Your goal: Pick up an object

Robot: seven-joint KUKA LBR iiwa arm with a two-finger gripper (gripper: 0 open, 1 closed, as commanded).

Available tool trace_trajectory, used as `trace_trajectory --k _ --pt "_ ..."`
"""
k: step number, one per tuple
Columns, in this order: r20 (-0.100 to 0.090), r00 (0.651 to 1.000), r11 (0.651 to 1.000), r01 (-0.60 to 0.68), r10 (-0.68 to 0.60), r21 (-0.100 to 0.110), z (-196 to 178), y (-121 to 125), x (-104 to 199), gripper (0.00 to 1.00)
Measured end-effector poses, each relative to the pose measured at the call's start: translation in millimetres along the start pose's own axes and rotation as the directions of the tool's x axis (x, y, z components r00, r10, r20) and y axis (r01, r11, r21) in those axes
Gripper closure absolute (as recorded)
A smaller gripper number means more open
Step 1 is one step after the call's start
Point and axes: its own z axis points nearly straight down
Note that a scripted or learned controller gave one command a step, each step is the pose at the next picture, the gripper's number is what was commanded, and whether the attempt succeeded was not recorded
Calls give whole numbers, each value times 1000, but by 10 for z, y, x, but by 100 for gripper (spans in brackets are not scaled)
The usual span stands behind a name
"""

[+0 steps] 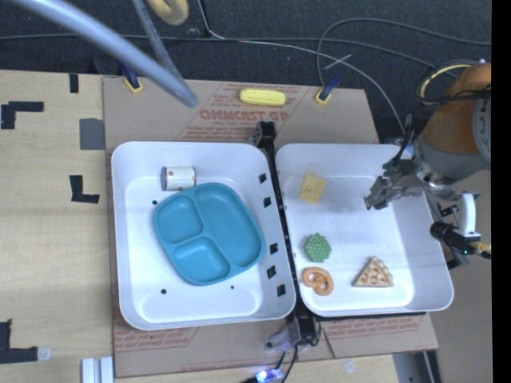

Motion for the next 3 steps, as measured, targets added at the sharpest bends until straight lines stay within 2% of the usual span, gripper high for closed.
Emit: trace_trajectory --k 1,2,3 --pt "1 1000 1000 0 0 -1 -574 63 -83 100" --pt "0 1000 1000 0 0 2 -799 71 -82 100" --pt "-2 1000 1000 4 -4 6 -685 81 445 100"
